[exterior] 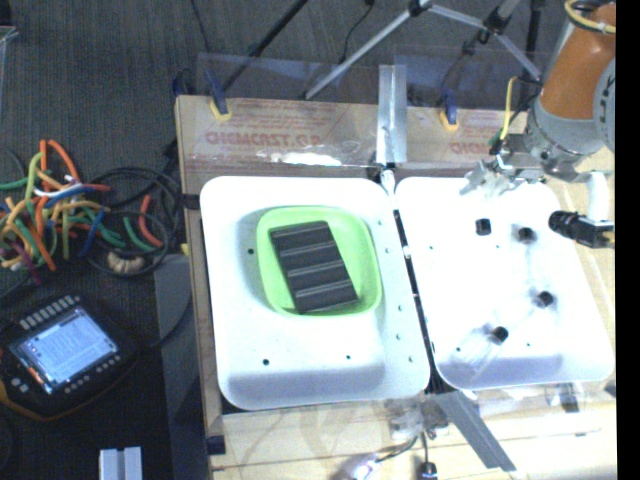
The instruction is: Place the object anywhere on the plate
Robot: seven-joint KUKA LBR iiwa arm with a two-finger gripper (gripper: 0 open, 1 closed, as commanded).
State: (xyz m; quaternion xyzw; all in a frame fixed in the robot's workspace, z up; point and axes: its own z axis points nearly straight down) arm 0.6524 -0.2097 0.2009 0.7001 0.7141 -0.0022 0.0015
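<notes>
Wooden bench point(300, 438), two white bins side by side: left bin point(300, 368), right bin point(520, 358)

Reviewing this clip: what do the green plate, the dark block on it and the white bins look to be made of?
Plate: likely plastic, uniform bright green, smooth, soft sheen on its raised rim.
Block: dark grey, matte, ribbed by cross grooves; rubber, foam or plastic, cannot tell which.
Bins: probably moulded plastic, glossy white, rounded corners, glare on the rims.

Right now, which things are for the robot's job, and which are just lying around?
For the job:
- dark ridged block
- green plate, with the block lying on it
- left bin

Lying about:
- colourful cables
- handheld screen
- right bin
</notes>
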